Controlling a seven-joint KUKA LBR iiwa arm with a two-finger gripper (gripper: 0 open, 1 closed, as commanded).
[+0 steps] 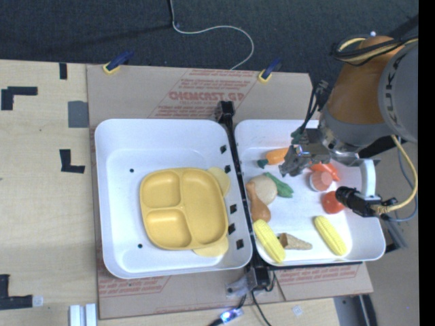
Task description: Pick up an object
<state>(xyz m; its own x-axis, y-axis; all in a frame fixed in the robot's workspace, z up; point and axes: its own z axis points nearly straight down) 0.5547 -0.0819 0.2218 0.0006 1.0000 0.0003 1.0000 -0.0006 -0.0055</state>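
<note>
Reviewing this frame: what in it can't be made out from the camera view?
- Gripper: its fingers are dark and small in the camera view; open or shut cannot be told.
- Pale yellow item in the left bin: mostly hidden under the yellow tray, so its shape is unclear.
- Red items in the right bin: partly covered by the arm's black fitting; what they are is unclear.
</note>
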